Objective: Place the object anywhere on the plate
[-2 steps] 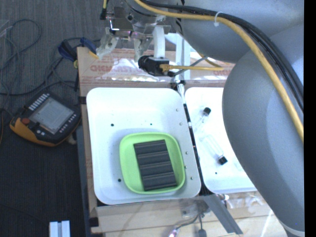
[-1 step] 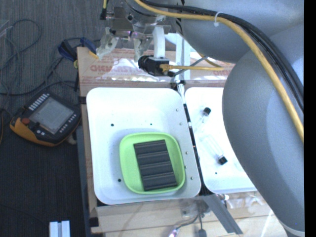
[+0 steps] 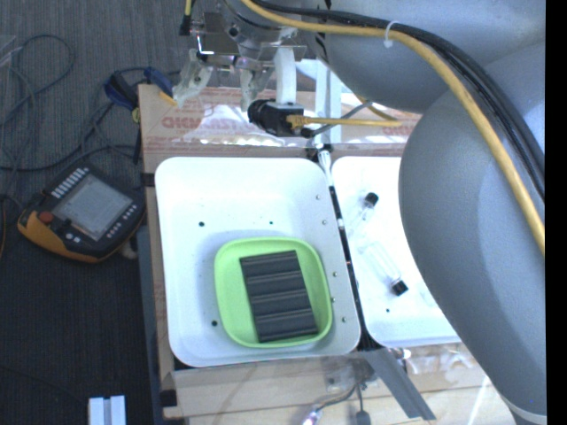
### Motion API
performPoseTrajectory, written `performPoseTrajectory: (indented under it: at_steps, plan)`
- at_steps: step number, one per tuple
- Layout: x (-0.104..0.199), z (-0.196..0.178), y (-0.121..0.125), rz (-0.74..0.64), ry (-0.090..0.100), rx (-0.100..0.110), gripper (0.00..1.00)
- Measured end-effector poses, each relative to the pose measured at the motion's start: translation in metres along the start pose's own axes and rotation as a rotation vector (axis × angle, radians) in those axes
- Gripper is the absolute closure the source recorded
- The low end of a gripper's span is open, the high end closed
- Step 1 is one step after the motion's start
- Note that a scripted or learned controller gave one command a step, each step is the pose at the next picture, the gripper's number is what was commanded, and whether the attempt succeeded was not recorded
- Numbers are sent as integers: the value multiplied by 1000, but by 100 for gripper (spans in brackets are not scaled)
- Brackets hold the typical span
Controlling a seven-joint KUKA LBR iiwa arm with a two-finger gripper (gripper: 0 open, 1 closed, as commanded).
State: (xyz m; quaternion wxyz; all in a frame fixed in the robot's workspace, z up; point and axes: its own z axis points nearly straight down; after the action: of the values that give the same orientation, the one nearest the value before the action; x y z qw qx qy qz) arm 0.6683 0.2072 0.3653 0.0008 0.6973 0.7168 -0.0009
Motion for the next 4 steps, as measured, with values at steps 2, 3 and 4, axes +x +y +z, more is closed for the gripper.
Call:
performPoseTrajectory:
  at_steps: [2, 3, 4]
  plan:
    - [0, 0, 0, 0, 0, 0, 0]
    - [0, 0, 0, 0, 0, 0, 0]
    - [0, 0, 0, 0, 0, 0, 0]
